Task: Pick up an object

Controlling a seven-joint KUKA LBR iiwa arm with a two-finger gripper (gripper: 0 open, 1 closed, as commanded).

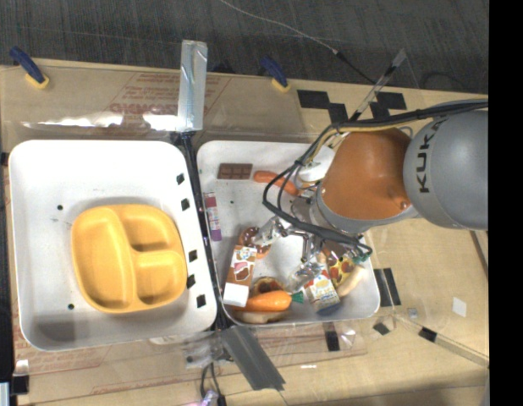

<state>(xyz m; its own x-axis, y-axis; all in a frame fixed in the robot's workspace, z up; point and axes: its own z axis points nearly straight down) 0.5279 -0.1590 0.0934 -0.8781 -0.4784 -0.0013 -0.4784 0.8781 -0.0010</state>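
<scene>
My gripper [292,248] hangs low over the right bin [236,194], under the orange wrist band. Its two metal fingers [273,228] stand spread apart above bare bin floor, open, with nothing between them. Just left of them lies a brown carton [244,261]. At the bin's front edge are a white cube [235,294], an orange carrot [271,302] and a brown ring-shaped toy [265,286]. A green and white carton [322,293] and a pizza slice toy [346,271] lie to the gripper's right. The arm hides the bin's right part.
A chocolate bar [234,172] and a second orange piece [267,177] lie at the right bin's far edge, a purple marker [212,215] along its left wall. In the left bin [41,184] sits a yellow divided tray [128,257]. Cables loop around the wrist.
</scene>
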